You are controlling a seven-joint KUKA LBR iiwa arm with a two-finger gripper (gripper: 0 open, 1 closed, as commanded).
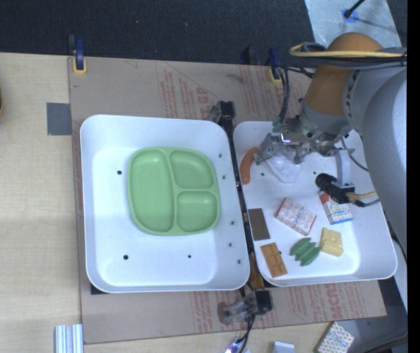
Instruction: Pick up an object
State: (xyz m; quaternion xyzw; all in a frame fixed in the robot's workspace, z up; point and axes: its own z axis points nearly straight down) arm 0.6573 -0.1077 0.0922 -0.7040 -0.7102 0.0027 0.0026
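Arm bent low, tool (285, 153) inside right bin (371, 267).

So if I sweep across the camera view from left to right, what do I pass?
Grey tape patch → green plate in the left bin → orange carrot → brown cracker → green pods → yellow block.

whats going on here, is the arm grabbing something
The arm's claw is down at the far end of the right bin, over a clear, pale item. Nothing is visibly held. A patterned packet, green pods and a yellow piece lie nearer. The left bin holds a green divided plate.
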